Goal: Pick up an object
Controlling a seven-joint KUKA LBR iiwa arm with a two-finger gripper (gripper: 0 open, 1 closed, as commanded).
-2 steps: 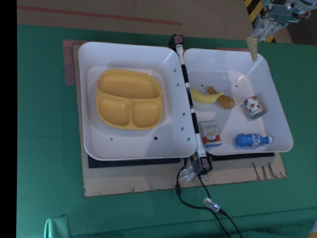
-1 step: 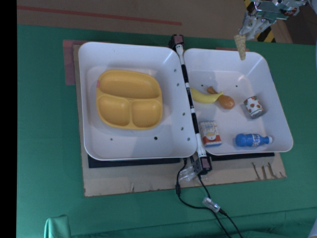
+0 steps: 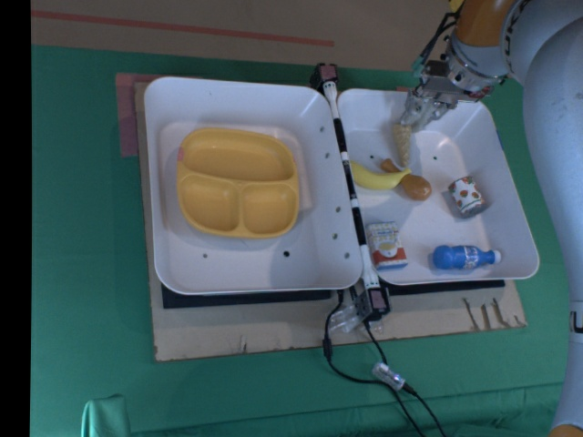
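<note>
One bumpy corn cob (image 3: pixel 402 142) under gripper (image 3: pixel 412 118)

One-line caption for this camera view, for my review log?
Pincer down on corn cob in right bin, beside banana, can and bottle; yellow tray in left bin.

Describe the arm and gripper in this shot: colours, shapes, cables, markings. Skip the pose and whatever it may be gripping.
The arm is a thick, rounded light grey tube with smooth casing, and an orange band rings it just above the wrist. Below that sits a metallic grey wrist block with small green fittings and thin dark cables. The gripper is a small grey two-finger unit. No markings are legible.
</note>
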